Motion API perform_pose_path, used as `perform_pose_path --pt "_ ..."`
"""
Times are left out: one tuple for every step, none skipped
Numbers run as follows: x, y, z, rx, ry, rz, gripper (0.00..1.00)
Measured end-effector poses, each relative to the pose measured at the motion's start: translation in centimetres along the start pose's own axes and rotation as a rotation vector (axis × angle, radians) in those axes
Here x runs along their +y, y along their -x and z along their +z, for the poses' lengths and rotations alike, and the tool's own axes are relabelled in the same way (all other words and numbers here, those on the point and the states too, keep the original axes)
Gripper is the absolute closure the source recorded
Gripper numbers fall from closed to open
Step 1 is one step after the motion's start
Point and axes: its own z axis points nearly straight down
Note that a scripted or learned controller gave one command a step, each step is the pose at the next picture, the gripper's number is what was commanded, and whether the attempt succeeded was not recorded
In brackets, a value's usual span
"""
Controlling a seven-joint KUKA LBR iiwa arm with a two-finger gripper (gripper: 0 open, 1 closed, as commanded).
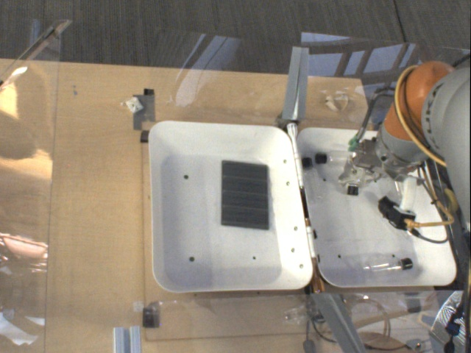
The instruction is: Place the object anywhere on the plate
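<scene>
there are two white bins, side by side: the left bin (165, 219) and the right bin (434, 271). there is one dark ridged plate (245, 194), and it lies in the left bin. in the right bin there is one small black thing (320, 158) near the top left corner, and one clear tube with a dark tip (386, 265) near the bottom edge. there is one robot arm (434, 116) with one orange band (421, 87). there is one gripper (355, 179). there is one wooden bench (88, 197) under it all.
</scene>
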Motion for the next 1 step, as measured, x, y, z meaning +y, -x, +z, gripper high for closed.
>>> perform_pose_path --pt "3.12 -3.91 -0.35 -0.012 -0.027 -0.056 1.0"
